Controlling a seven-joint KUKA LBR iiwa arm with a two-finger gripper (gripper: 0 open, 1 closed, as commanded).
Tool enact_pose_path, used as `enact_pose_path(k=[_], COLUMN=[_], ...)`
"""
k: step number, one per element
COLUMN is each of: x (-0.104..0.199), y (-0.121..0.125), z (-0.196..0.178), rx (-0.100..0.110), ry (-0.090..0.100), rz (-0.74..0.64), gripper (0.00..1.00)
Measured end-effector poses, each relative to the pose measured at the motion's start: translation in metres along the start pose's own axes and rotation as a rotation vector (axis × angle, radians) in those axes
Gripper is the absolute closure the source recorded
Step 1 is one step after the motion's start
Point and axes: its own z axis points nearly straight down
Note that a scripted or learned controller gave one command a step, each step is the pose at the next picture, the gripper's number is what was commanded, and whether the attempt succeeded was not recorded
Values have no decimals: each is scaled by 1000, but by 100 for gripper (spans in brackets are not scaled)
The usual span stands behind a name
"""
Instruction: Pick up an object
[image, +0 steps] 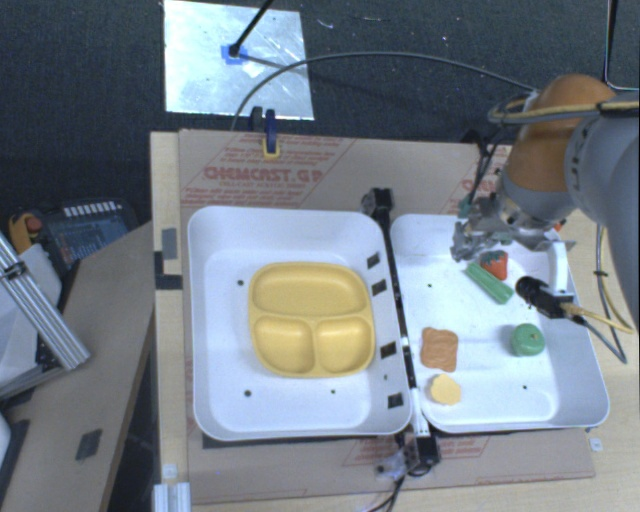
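- The tabletop (170, 300) carries two shallow white bins side by side, with cardboard under them.
- The left bin (215, 380) holds a yellow divided tray (308, 318) at its centre, three compartments, glossy and lying flat.
- The right bin (570, 390) is where the action is: the grey arm (590, 150) with its orange band comes in from three o'clock and drops toward the bin's twelve o'clock corner.
- The pincer (478, 243) hangs low over that back corner; whether its fingers are spread or closed I cannot tell, and nothing is visibly between them.
- Likeliest target, by my reading: the green stick (488, 283), long and narrow, lying slantwise at about five o'clock from the pincer, just beside it.
- Touching that stick's upper end sits a small orange-red piece (496, 265), rounded and bright.
- A green ball-like piece (527, 339) rests at three o'clock in the bin, well apart from the pincer.
- A brown flat piece (439, 348) lies near the bin's left wall, with a small yellow round piece (445, 389) just beside it at six o'clock.
- Risk, as I judge it: the stick and the red piece are crowded together, so a descent could nudge one aside or pinch both. A slim slanted stick may also pivot out if caught off-centre.
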Motion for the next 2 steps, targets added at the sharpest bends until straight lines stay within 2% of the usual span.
enact_pose_path(k=[2], x=[-7], y=[12], z=[-100], rx=[-1], ry=[0], rz=[-5], gripper=[100])
